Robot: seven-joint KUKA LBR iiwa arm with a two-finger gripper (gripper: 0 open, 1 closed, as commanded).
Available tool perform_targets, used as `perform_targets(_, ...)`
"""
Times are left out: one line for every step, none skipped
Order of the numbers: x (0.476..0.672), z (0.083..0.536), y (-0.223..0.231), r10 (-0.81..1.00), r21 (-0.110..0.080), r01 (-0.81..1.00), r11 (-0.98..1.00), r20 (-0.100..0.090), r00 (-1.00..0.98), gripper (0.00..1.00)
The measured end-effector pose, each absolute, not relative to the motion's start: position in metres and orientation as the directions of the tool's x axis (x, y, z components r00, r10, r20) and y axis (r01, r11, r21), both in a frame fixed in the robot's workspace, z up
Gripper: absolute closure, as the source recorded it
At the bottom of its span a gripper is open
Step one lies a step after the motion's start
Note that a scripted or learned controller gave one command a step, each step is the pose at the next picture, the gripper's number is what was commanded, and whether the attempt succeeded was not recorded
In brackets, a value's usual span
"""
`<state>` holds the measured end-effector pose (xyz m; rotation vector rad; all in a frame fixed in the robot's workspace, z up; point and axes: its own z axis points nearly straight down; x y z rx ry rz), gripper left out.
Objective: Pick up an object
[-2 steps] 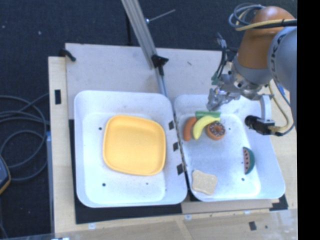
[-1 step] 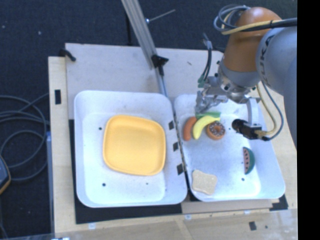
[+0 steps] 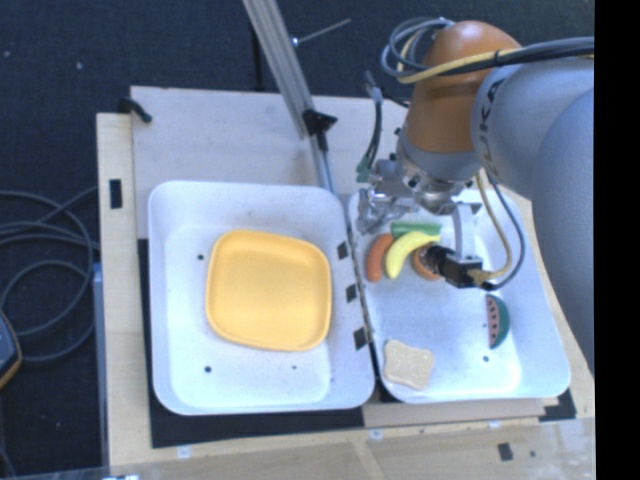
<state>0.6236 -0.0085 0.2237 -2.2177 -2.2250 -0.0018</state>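
Observation:
My gripper (image 3: 385,206) hangs over the far left part of the right bin (image 3: 530,368), just above a cluster of toy food. The cluster holds a yellow banana (image 3: 401,256), an orange-red piece (image 3: 377,258), a green piece (image 3: 415,230) and a brown round piece (image 3: 430,265). A slice of bread (image 3: 408,364) lies near the bin's front left. A watermelon slice (image 3: 497,321) lies toward the right. The arm's orange band (image 3: 455,88) rises above the wrist.
A yellow square plate (image 3: 268,290) lies in the left bin (image 3: 180,368). A metal pole (image 3: 285,68) slants down from the top to the divide between the bins. Cables (image 3: 40,268) run over the dark floor at left.

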Motion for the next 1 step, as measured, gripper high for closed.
perform_targets(0.613,0.2374,0.0497,1.0,0.002,1.0,0.005,0.002,-0.005,1.0)
